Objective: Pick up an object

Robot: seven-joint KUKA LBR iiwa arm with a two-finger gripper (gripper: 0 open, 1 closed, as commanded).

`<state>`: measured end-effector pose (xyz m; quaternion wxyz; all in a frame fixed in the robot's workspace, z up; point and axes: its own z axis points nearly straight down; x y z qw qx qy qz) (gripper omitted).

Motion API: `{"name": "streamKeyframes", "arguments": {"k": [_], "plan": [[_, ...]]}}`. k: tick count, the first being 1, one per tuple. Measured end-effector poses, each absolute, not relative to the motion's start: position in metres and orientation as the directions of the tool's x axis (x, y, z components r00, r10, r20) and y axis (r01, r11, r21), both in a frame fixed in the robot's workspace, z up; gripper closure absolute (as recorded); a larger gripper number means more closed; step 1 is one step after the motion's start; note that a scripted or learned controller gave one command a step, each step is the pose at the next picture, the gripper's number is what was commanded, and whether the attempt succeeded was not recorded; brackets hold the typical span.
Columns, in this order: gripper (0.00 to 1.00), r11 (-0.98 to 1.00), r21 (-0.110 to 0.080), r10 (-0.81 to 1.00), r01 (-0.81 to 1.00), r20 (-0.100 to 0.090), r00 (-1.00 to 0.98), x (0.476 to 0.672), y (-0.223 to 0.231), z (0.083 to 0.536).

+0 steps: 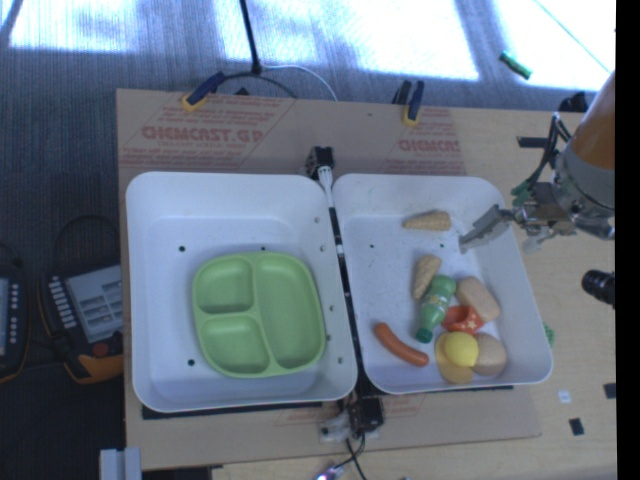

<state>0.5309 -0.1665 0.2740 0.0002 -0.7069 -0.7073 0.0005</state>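
The right bin holds several toy foods. A pale corn cob lies near its far side. Further forward are a small yellowish piece, a green bottle, a red piece and a tan bread-like lump. A red sausage, a yellow lemon and a beige lump lie near the front rim. My gripper reaches in from the right over the bin's far right part. It hangs just right of the corn cob and above the food pile, and holds nothing that I can see.
The left bin holds a green divided plate. A black clamp sits at the far end of the seam between the bins. Brown cardboard lies under both bins, with yellow clips on its far edge. A handset sits at far left.
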Motion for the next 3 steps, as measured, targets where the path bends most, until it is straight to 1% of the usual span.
{"name": "streamKeyframes", "arguments": {"k": [1,2,3], "plan": [[0.0,-0.011,0.009,1.0,1.0,0.0,0.011,0.506,-0.154,0.101],[1.0,-0.014,0.001,1.0,1.0,0.001,0.014,0.504,-0.154,0.108],[1.0,0.163,-0.001,0.987,0.987,0.001,-0.163,0.484,-0.084,0.184]]}}
